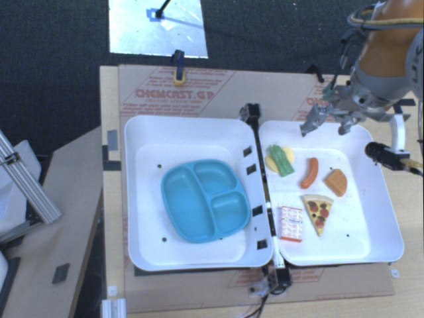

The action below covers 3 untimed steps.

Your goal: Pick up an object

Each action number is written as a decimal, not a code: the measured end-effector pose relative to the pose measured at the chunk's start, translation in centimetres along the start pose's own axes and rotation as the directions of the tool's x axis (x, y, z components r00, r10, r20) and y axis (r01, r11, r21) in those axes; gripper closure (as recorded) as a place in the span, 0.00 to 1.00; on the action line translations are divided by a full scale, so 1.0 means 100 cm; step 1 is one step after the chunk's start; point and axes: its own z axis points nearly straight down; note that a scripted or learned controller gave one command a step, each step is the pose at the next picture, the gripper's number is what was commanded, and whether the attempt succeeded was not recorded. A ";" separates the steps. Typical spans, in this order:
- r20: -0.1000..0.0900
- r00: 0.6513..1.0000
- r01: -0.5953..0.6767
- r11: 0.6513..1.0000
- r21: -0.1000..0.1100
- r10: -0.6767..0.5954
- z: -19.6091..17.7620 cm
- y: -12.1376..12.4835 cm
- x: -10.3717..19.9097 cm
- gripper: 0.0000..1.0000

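The gripper (327,120) hangs with its fingers spread wide and nothing between them, above the back rim of the right bin (381,225). The toy foods lie close together there: the corn cob (280,159), the hot dog (309,172), the pizza slice (318,212). A descent slightly off target would likely clip the bin wall or nudge a neighbour instead of closing on one piece.

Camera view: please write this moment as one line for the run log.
gripper: open, above right bin back edge, holding nothing | right bin: hot dog, pizza slice, green vegetable | left bin: blue tray
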 end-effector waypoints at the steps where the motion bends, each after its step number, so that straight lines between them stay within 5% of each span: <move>1: 0.001 1.000 0.002 1.000 -0.011 -0.002 -0.006 0.002 0.000 0.00; 3: 0.000 1.000 0.003 1.000 -0.006 -0.003 0.093 0.006 0.008 0.00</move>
